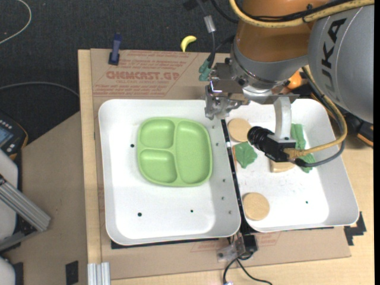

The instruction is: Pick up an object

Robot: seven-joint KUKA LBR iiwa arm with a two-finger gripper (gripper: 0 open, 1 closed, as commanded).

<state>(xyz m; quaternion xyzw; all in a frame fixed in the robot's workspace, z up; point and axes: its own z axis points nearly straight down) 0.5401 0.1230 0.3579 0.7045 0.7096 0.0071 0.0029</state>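
Gripper hangs over far end of seam between bins; finger spread impossible to judge. Nearest pickable thing, tan disc, lies just right of gripper in right bin, beside green scrap.

— We see a green divided plate of smooth, slightly glossy plastic, in a matt white plastic bin.
— And we see wood-coloured discs, cardboard beneath.
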